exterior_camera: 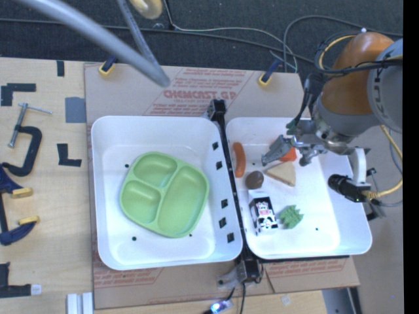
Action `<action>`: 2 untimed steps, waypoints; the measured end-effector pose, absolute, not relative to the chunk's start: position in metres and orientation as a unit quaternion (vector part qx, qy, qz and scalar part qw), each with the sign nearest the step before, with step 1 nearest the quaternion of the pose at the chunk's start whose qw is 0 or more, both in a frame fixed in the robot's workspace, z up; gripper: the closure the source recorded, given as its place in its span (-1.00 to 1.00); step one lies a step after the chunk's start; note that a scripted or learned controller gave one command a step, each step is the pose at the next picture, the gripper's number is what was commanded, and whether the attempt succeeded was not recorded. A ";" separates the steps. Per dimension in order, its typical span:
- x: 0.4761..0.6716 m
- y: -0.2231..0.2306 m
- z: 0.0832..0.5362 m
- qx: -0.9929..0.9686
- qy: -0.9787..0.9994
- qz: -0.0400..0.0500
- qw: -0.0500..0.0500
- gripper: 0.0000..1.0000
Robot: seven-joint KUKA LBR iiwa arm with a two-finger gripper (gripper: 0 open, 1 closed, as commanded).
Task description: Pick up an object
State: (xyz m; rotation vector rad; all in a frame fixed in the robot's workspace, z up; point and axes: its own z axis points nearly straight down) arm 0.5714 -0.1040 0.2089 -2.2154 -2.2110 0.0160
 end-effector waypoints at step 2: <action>0.573 -0.108 0.153 -0.707 -0.707 0.002 0.002 -1.00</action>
